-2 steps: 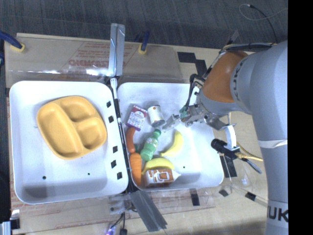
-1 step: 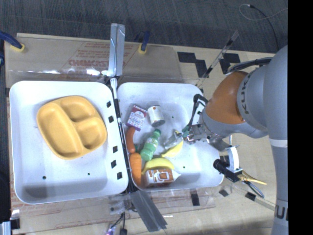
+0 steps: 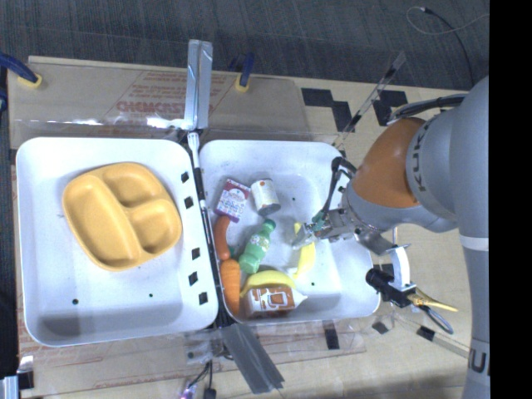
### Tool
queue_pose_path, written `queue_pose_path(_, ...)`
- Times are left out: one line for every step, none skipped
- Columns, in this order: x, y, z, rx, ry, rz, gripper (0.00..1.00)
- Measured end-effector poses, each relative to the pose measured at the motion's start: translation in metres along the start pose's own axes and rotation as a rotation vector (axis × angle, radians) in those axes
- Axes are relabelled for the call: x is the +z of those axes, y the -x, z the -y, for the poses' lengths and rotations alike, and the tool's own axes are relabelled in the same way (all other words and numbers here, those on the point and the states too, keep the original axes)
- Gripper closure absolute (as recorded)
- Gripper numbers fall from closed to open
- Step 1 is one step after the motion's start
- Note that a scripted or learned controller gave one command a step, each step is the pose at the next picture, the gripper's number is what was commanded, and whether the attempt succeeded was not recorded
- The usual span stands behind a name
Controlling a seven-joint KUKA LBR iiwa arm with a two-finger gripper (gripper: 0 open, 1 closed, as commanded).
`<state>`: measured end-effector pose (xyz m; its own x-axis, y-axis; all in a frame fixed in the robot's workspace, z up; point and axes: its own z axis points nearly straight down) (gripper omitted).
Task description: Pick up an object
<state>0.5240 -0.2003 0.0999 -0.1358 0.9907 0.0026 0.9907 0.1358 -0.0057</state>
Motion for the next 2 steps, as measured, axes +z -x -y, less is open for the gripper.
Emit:
queue_pose_path(0.009,0.007,0.007,-0.017,0.002,0.000,1.00)
queue_pose_path(-0.101,-0.045,-0.019,0.209,0.004,0.001,1.00)
